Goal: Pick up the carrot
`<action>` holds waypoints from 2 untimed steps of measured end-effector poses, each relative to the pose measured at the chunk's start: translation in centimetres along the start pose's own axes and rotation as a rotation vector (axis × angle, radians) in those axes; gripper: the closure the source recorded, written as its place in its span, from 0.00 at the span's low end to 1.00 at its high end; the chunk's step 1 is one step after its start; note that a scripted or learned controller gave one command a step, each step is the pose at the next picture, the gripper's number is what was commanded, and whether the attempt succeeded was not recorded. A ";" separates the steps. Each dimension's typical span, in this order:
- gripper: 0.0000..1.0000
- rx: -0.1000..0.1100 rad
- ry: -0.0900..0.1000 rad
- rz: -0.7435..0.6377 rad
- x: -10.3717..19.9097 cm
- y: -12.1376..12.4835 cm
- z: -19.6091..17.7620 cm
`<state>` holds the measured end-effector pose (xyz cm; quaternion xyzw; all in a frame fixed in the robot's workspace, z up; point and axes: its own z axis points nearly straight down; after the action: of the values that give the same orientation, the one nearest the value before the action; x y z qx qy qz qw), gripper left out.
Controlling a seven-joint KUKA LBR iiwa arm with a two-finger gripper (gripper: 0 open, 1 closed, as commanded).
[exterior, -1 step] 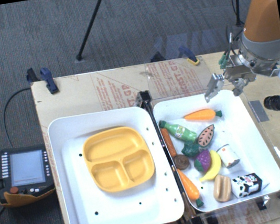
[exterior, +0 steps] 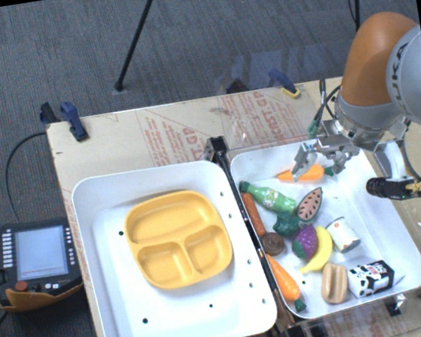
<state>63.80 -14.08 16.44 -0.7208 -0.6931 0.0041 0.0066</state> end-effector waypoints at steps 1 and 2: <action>0.00 -0.003 0.002 0.475 -4.2 0.7 7.6; 1.00 -0.007 0.002 0.468 -4.1 0.9 6.3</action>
<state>64.49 -18.15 10.08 -0.8618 -0.5072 0.0026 0.0035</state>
